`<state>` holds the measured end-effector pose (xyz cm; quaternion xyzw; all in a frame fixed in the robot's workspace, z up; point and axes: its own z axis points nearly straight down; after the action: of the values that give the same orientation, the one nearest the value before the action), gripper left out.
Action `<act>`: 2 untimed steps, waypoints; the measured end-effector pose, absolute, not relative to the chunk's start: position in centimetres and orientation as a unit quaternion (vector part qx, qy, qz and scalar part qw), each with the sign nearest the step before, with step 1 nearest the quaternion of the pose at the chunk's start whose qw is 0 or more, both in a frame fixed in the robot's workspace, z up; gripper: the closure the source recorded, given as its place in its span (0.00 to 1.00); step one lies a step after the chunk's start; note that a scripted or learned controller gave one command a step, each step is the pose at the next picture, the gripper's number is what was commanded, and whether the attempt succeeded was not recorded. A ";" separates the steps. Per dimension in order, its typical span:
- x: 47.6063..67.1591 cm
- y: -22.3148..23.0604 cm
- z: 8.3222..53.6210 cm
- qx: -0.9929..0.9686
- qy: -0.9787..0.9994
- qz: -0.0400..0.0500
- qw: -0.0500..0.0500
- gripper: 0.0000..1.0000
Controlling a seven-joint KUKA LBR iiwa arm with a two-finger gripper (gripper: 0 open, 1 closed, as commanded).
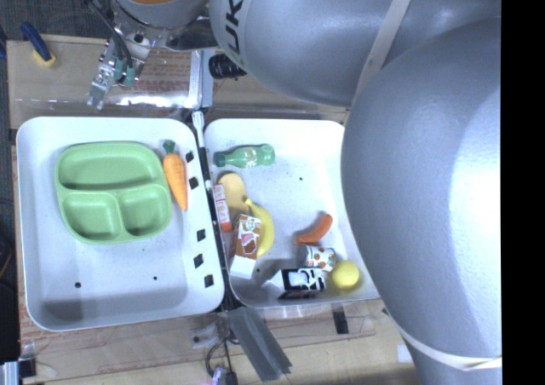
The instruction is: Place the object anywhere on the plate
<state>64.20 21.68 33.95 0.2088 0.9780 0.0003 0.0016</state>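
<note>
Left bin (34, 290): green sectioned plate (112, 191), with the carrot (175, 181) lying just beside its right rim on the bin floor. Gripper (109, 78) sits above the bins' far edge; its opening cannot be determined. Right bin (328, 140): green bottle (245, 156), banana (266, 230), sausage (314, 227), lemon (345, 275).

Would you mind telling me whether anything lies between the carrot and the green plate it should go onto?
Nothing visible does. The carrot lies in the left bin, right beside the green plate's right rim, with no other item between them. The claw hangs above the bin's far edge, away from both.
</note>
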 end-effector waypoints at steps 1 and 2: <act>62.5 21.7 37.3 0.281 0.960 0.000 0.002 1.00; 62.7 21.9 40.0 0.151 0.989 0.000 0.002 1.00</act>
<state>62.71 21.92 40.04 0.1506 0.9886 0.0002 0.0016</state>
